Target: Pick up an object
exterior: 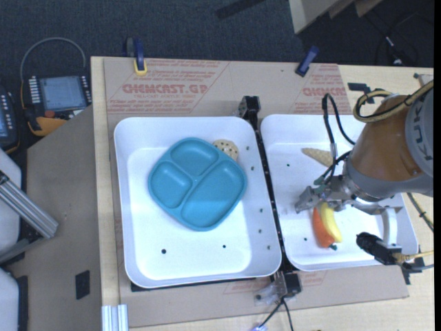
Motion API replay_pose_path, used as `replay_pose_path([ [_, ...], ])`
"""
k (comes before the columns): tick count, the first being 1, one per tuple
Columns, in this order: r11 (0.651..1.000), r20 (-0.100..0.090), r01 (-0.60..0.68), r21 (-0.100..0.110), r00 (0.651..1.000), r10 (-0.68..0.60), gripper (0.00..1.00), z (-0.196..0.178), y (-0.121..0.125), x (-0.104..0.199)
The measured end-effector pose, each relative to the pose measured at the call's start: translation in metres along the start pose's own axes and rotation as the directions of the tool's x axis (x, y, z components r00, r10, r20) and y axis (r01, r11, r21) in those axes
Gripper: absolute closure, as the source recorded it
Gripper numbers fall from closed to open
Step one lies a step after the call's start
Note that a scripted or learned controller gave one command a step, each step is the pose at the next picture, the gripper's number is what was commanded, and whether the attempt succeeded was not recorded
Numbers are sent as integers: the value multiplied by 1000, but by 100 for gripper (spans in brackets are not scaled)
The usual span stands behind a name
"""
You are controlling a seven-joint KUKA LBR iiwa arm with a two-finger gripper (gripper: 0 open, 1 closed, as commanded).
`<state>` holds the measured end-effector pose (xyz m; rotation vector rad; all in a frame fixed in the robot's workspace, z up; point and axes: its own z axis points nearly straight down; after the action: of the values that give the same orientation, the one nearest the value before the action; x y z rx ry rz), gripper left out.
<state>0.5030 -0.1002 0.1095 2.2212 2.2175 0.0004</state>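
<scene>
Dark blue carpet (172,19), cardboard-topped bench (207,81)

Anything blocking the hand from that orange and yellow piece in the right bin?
Nothing visible does. The hand sits right at the upper end of the orange and yellow piece in the right bin. The tan wedge lies apart, toward the bin's far side. The blue divided plate is in the left bin.

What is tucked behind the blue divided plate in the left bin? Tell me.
A tan, speckled round thing, perhaps a cookie, peeks out past the far right rim of the blue divided plate in the left bin. The plate covers its lower part, so its full shape cannot be seen.
</scene>
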Motion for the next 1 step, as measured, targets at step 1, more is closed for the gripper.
replay_pose_path([
  [1, 1000, -3, 1, 5, 1000, -1, 0, 25, 0, 0],
])
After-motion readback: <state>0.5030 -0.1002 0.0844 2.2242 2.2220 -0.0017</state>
